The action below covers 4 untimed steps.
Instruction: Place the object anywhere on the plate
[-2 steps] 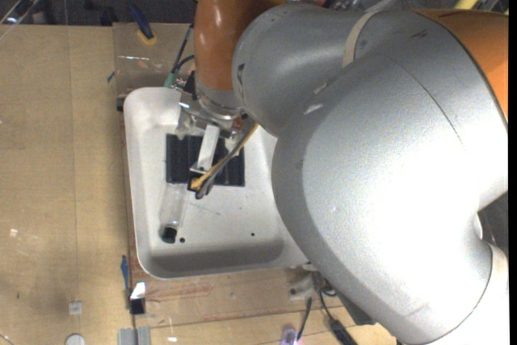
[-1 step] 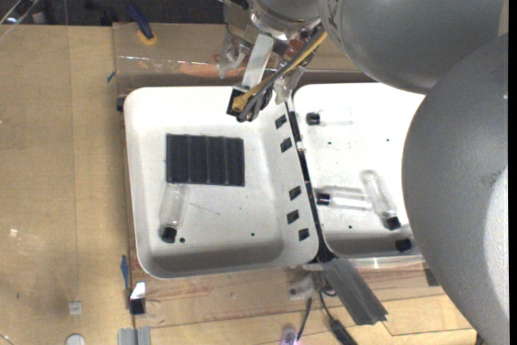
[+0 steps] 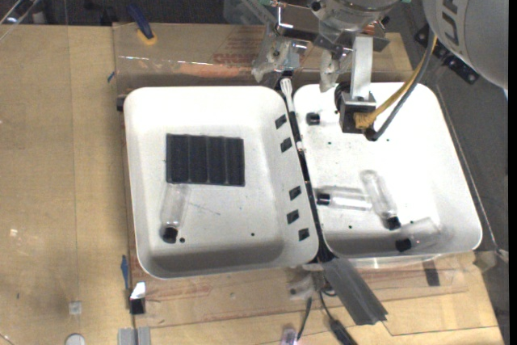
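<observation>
Left white bin (image 3: 242, 226): black ribbed rectangular plate (image 3: 204, 160), lying left of and nearer the camera than the gripper. Clear plastic tube with black cap (image 3: 172, 212) lies at the plate's near edge, long axis pointing towards the plate.
Two-finger gripper (image 3: 303, 67): over the bins' far rims, fingers spread, nothing between them.
Right white bin (image 3: 424, 149): three more clear tubes (image 3: 378, 198), near-right of the gripper and likelier pick candidates.

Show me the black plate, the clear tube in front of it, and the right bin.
black plate (image 3: 204, 160), camera view, middle of its ribbed top.
clear tube (image 3: 174, 208), camera view, its clear body.
right bin (image 3: 422, 167), camera view, bare floor.
</observation>
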### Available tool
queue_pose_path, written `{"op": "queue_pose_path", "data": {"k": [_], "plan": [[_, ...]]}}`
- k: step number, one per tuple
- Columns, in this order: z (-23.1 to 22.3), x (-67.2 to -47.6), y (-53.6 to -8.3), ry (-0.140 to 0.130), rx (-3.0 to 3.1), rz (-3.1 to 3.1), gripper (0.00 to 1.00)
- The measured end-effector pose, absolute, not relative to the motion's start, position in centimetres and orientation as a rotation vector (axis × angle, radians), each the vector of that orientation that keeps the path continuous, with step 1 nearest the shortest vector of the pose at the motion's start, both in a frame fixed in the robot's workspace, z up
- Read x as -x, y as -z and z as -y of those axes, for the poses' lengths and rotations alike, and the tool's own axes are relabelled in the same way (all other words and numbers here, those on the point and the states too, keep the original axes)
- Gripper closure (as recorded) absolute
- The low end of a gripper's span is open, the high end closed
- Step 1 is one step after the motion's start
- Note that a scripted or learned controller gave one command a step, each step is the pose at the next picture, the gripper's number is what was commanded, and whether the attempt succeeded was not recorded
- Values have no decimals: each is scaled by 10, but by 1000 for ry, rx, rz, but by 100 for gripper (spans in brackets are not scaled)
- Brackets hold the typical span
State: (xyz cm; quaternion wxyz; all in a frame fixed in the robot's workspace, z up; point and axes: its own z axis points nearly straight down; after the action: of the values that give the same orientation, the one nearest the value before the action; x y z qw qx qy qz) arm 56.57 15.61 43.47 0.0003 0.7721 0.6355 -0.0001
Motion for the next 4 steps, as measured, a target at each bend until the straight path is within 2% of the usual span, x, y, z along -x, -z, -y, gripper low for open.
{"op": "queue_pose_path", "data": {"k": [2,3,4], "plan": [[-38,-535,-434,9,-2714,-1588,0],[38,-518,-434,7,-2681,-1644,0],[117,-513,-434,2,-2696,-1612,0]]}}
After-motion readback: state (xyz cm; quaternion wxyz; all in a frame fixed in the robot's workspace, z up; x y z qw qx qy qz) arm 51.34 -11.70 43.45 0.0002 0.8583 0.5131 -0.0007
